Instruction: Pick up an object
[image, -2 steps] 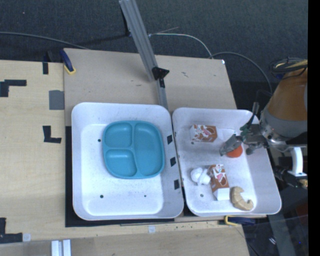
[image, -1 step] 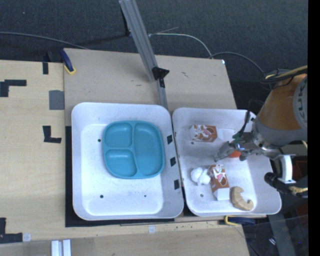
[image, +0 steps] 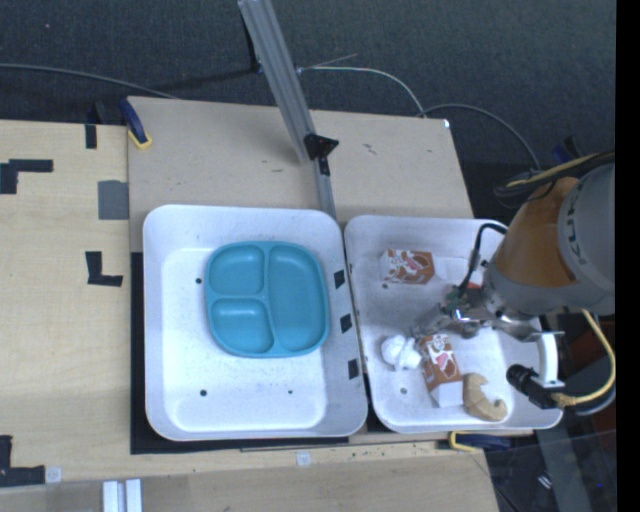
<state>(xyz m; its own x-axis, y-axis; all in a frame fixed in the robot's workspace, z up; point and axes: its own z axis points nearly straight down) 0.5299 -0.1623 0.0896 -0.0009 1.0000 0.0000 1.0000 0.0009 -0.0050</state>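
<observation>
Metal gripper low in right bin, beside brown packet; jaw state unreadable, blurred.

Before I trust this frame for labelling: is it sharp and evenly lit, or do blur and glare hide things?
Camera view: soft overall, so the print on the packets is unreadable; light is even, with mild sheen on the blue plate and only faint shadows at the bin rims; the gripper is a dark, blurry cluster, its fingers indistinct.
</observation>
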